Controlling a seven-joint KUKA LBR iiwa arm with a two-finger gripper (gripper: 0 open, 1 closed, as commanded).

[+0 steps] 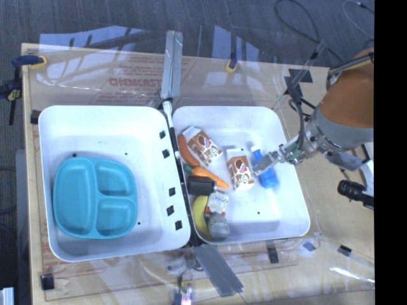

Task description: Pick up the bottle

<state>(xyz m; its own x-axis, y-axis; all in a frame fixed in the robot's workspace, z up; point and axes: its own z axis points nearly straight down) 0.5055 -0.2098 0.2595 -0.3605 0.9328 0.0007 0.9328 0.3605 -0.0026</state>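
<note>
**Q.** Where is the bottle located?

**A.** The bottle (269, 179), taken to be the blue body with a white cap, is seen lying in the right bin (294, 224) near its right wall, just beside a small carton (240, 171). The gripper (266, 162) is placed over its middle; whether it is released or clenched on the bottle cannot be told.

**Q.** How is it oriented?

**A.** The long axis is run roughly from the far wall toward the near one, slanted slightly right. The cap end is pointed at the far wall.

**Q.** How is it expected to handle?

**A.** It is judged light, fairly stiff plastic, smooth and rounded, so rolling or slipping may be expected. A hold is best taken across the body at mid-length, square to the long axis, away from the cap.

**Q.** What lies further out?

**A.** A second carton (202, 146), a carrot (210, 176), a banana (200, 212) and a clear labelled container (217, 210) are crowded at the bin's left; a blue tray (94, 196) is held in the left bin (51, 122).
</note>
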